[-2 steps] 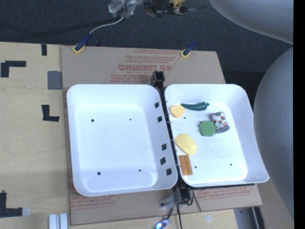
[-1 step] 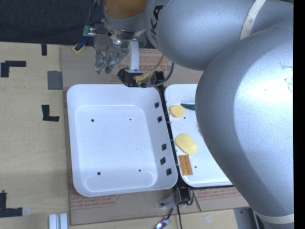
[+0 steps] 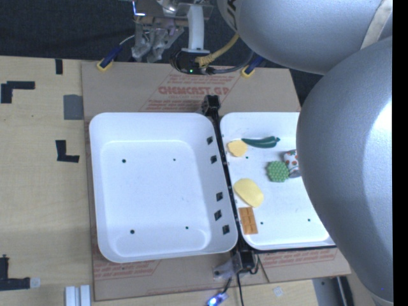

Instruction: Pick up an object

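From my feed, the grey arm (image 3: pixel 344 139) fills the 1-to-5 o'clock side, close to the lens. The gripper (image 3: pixel 152 43) hangs at 12 o'clock, nothing visibly between its fingers.

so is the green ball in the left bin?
No, the green ball lies in the right bin, near two yellow pieces.

red print "chemcast gp" on cardboard sheet (image 3: pixel 191 89) behind bins.
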{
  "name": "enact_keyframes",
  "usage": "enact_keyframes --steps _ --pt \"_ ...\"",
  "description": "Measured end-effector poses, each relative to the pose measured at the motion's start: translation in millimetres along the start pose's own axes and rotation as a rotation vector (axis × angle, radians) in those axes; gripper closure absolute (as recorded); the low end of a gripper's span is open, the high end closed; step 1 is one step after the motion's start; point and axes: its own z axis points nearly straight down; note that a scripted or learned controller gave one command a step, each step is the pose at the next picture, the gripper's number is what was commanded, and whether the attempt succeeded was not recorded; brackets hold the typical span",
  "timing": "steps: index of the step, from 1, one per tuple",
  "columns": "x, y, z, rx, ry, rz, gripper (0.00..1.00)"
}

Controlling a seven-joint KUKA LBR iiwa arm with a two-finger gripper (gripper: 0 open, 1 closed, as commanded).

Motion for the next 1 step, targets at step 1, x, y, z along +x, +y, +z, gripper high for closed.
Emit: enact_keyframes --steps 1 --pt "0.4 -3.2 -126.1 -0.006 0.002 -0.001 1.0"
